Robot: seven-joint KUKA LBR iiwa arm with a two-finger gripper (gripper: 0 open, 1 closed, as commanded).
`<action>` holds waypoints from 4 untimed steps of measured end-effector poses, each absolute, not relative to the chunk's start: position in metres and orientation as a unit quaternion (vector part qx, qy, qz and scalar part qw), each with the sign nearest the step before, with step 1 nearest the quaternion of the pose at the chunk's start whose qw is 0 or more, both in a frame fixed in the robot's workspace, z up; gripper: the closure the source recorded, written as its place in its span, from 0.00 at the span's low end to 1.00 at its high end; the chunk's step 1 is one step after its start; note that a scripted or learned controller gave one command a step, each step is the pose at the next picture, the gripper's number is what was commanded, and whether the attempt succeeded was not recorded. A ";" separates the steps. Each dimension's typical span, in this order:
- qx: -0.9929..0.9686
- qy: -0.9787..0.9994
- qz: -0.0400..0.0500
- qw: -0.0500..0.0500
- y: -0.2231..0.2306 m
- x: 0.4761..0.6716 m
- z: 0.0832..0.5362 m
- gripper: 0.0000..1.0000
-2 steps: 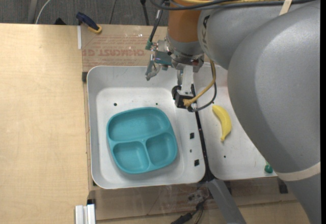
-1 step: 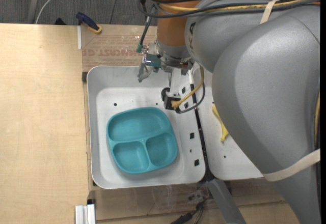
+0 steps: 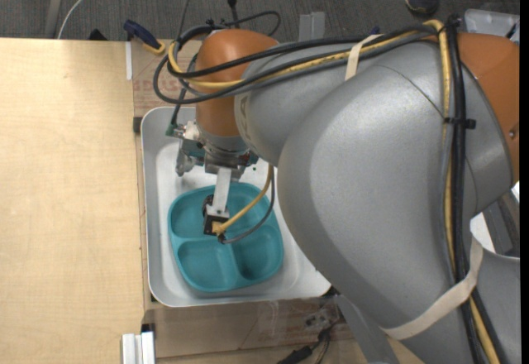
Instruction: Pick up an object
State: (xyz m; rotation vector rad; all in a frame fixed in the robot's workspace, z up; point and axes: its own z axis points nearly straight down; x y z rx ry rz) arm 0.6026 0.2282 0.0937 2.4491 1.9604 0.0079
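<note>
Arm [image 3: 372,189]: grey, orange band above the wrist; enters from the right and covers most of the right half of the frame.
Hand [image 3: 192,160]: centre-left of the frame, low over the upper part of the white bin, pointing down.
Hand state: cannot tell from this angle whether it is apart or together.
White bin [image 3: 155,213]: shallow; lower centre of the frame, its left wall along the right edge of the desk.
Teal tray [image 3: 194,259]: divided into compartments; lies flat in the lower half of the white bin, its upper edge just below the hand.
Contact, hand to teal tray: cannot tell.
Desk [image 3: 66,189]: pale wood, fills the left of the frame.
</note>
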 end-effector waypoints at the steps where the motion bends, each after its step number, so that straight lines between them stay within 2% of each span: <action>1: 0.783 0.623 -0.001 0.001 0.225 0.602 0.101 1.00; 2: 0.645 0.764 -0.001 0.001 0.170 0.659 0.191 1.00; 3: 0.641 0.768 0.005 0.005 0.203 0.580 0.104 1.00; 4: 0.666 0.746 -0.001 0.001 0.167 0.659 0.150 1.00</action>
